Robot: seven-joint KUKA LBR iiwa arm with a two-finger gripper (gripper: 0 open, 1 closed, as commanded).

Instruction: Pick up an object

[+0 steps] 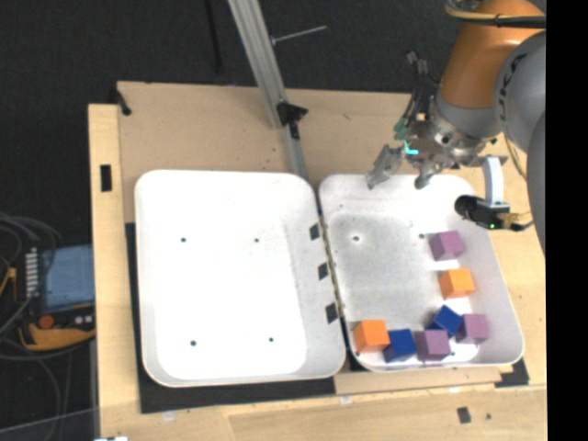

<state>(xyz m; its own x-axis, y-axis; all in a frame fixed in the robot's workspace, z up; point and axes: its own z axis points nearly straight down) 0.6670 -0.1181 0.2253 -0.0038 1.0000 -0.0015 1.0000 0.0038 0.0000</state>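
The grey arm with the orange band is reaching in from the right, and its tool (401, 174) is hanging over the far edge of the right shallow white plastic bin (386, 274). Its 2 fingers are standing apart with nothing between them, so nothing is being held yet.

The things to pick are lying in that right bin, all well apart from the tool. 7 small blocks are gathering toward the near and right sides: a purple cube (446, 244) is sitting farthest up along the right wall, an orange cube (457, 282) is lying just nearer than it, and a dark blue cube (447, 319) is resting beside a small purple cube (475, 327). Along the near wall an orange block (371, 334), a blue block (400, 344) and a purple block (432, 344) are crowding close together, apparently touching.

The left shallow white plastic bin (230, 274) is lying beside the first on the wooden table (110, 246).

The open fingers and high position are suggesting a start pose, judged as readiness to descend. The purple cube by the right wall is looking like the easiest target, since it is standing apart from its neighbours; the clustered blocks along the near wall are leaving little room for fingers.
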